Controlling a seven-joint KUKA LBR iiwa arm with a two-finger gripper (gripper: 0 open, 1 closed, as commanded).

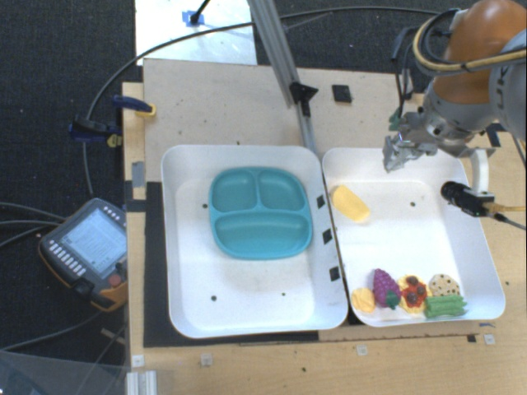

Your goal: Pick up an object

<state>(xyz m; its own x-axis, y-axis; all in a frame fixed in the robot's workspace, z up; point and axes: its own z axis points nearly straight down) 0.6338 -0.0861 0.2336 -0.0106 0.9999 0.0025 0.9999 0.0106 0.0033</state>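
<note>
A yellow block-shaped toy (pixel 350 203) lies in the right bin (pixel 461 237) near its left wall. Along that bin's front edge sit a purple grape bunch (pixel 384 286), a small orange piece (pixel 362 300), a pizza-like piece (pixel 412 291), a cookie (pixel 445 284) and a green vegetable (pixel 445 305). My gripper (pixel 397 156) hangs over the far edge of the right bin, up and to the right of the yellow toy, with nothing visible between its fingers.
A teal divided plate (pixel 260 213) rests in the left bin (pixel 189 278). A metal pole (pixel 280 48) slants over the bench behind the bins. A teach pendant (pixel 86 249) and cables lie on the left. A black part (pixel 461 196) juts over the right bin's right side.
</note>
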